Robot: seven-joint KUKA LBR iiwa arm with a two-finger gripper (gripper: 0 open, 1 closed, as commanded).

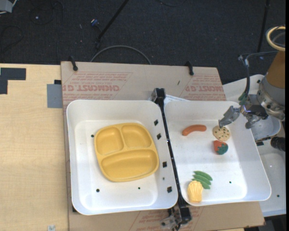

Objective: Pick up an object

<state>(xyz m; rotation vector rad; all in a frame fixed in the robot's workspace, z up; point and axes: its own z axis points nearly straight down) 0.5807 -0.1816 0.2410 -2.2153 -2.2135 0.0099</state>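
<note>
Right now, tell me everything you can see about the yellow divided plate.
The yellow divided plate looks like smooth plastic, with rounded corners and three compartments: two small ones at the far side, one long one nearer the camera. It lies flat, turned slightly askew, near the middle of the left white bin. All three compartments hold nothing, and only the bin floor touches it.

We see two white bins (116, 110) of smooth, slightly glossy plastic. The yellow tray (126, 151) looks like matt plastic. Beneath lies printed brown cardboard (135, 83); at nine o'clock, the bench (24, 153) shows pale wood grain.
</note>
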